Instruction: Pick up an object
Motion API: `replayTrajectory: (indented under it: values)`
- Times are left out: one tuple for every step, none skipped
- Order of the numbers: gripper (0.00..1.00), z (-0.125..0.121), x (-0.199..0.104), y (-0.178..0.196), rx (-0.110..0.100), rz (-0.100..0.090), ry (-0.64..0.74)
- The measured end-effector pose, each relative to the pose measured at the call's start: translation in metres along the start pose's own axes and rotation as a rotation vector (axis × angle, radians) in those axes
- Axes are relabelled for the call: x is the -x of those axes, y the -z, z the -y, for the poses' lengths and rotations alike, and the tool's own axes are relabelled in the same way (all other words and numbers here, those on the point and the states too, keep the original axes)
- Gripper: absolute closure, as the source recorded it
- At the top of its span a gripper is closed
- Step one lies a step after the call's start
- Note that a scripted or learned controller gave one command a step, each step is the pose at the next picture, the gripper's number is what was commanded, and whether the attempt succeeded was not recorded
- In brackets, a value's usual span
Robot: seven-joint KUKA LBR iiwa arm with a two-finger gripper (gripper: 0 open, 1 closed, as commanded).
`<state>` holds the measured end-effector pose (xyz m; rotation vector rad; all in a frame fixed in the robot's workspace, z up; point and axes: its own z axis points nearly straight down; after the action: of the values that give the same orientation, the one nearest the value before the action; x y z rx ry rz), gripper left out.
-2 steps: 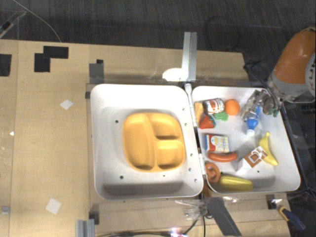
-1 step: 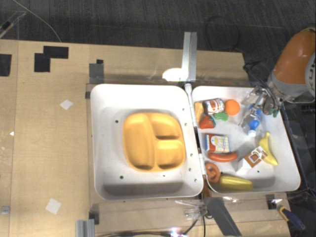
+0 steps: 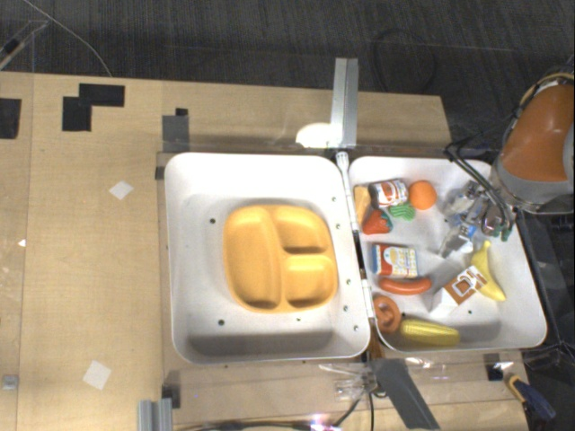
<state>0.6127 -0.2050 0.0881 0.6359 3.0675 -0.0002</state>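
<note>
Bench: pale wood surface bearing two shallow white bins side by side, with a grey metal upright post behind the seam between them.

Left bin: holds one item, a yellow divided tray with three compartments, lying flat near the bin's centre.

Right bin: holds a cluster of small toy food items.
- Orange: round, at the back of the bin, just right of a small can.
- Small can: red and white label, lying on its side near the back left.
- Green piece: just below the can.
- Red strawberry-like piece: beside the left wall, touching or nearly touching the green piece.
- Carton: white with blue and red print, lying flat in the middle left.
- Sausage: red-orange, just in front of the carton.
- Pretzel-like ring: brown, near the front left corner.
- Yellow corn-shaped piece: lying along the front wall.
- Banana: yellow, right of centre, near the gripper.
- Brown and white packet: just left of the banana's lower end.

Arm: grey with orange band, entering from the right above the right bin.

Gripper: low over the right bin's rear right area, between the orange and the banana; the fingers' spread cannot be told from the metal clutter, and no item is seen between them
</note>
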Motion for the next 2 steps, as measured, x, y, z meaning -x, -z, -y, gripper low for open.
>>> replayTrajectory:
  values:
    - [0.0,-0.017,0.043,0.0,-0.002,-0.003,0.028]
    - [0.0,-0.069,0.013,0.0,0.003,0.002,0.066]
